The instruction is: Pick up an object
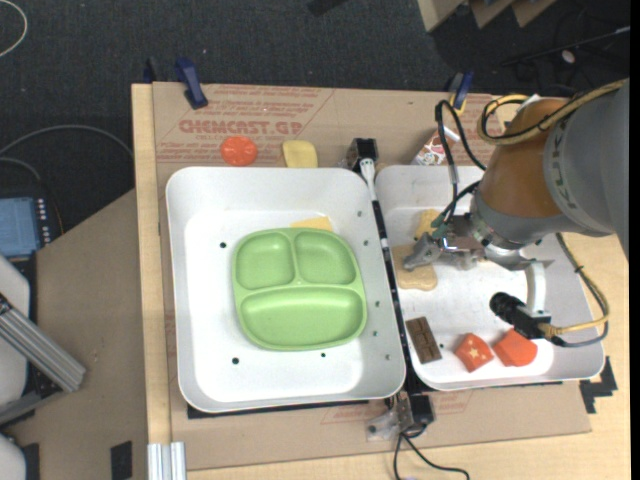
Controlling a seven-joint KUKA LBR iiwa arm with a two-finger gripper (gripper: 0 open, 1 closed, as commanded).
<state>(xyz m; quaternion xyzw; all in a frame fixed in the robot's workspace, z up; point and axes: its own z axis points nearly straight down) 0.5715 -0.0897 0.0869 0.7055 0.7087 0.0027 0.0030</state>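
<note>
Tool (425, 251) low in right bin (560, 368), at its 10 o'clock corner.
Finger state: cannot tell, wrist blocks it. Tan piece (418, 277) just below the tool, contact unclear. Brown bar (423, 339), orange block (474, 351) and red block (515, 349) along the 6 o'clock edge, well apart from the tool. Green divided plate (298, 288) centred in left bin (190, 268).
</note>
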